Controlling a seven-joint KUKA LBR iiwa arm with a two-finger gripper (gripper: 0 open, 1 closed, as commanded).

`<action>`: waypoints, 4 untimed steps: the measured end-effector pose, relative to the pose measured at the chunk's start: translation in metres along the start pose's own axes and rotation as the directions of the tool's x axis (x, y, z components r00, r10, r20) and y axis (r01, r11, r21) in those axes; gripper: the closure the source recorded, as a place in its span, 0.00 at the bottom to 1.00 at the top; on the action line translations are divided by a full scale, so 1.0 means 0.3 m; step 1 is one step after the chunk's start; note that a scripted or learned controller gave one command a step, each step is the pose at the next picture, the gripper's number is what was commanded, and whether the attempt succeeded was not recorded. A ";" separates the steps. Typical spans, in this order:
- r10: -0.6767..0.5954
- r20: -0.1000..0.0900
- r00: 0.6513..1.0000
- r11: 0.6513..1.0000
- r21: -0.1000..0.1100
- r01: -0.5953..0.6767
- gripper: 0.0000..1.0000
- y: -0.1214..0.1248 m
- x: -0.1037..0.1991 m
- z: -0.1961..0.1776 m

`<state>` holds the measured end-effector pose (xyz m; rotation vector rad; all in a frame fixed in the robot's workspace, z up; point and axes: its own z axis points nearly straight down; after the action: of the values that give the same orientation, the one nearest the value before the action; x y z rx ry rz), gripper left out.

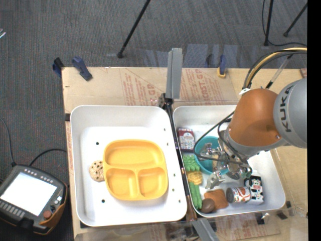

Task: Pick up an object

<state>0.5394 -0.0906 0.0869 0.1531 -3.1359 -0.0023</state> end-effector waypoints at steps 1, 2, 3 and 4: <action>-0.113 0.001 0.994 0.994 -0.001 0.113 0.00 -0.216 0.050 -0.001; -0.214 0.005 0.977 0.977 0.010 0.214 0.00 -0.017 0.027 -0.009; -0.211 0.001 0.977 0.977 0.000 0.211 0.00 -0.183 -0.047 0.000; -0.223 0.001 0.975 0.975 -0.002 0.223 0.00 0.013 -0.175 0.000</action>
<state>0.5913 -0.0817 0.0867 0.5037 -3.1002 -0.0063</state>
